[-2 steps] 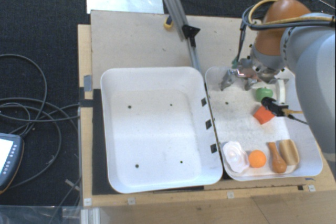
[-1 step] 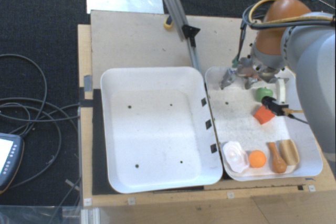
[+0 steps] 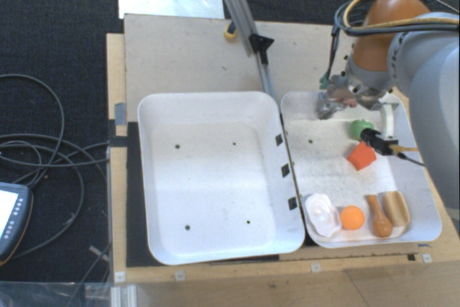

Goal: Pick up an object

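My gripper hangs over the far left corner of the right bin, under the orange wrist band. Nothing shows in its grasp. A green object lies just to its right, partly behind a black cable fitting. A red-orange block sits a little nearer the front. Along the front wall of this bin lie a white lumpy object, an orange ball, a brown spoon-like piece and a tan bun-shaped item.
The left bin stands beside the right one, with black clips along their shared wall. A grey slanted pole runs down to the bins' far junction. Cables lie on the dark floor at left.
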`<action>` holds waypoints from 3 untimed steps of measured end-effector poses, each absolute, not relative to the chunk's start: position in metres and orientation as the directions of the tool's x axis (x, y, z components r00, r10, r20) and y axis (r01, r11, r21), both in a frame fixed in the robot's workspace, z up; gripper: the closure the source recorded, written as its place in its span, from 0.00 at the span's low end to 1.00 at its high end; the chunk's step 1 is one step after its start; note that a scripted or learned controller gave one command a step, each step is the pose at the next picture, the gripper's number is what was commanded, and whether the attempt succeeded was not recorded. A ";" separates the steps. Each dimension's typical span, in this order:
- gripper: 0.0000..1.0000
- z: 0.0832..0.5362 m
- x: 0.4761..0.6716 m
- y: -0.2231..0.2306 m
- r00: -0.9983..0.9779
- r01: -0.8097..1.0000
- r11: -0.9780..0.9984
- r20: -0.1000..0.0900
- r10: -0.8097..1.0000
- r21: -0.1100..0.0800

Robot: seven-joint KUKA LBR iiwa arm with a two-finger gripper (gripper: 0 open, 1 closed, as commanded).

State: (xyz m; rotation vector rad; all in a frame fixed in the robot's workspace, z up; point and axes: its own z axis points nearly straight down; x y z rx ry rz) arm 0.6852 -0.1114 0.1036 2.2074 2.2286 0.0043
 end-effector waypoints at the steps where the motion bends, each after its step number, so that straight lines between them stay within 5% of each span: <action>1: 1.00 0.155 0.678 -0.108 -0.005 1.000 0.005 -0.001 1.000 0.007; 3: 1.00 0.264 0.686 -0.109 -0.004 1.000 0.004 -0.002 1.000 0.008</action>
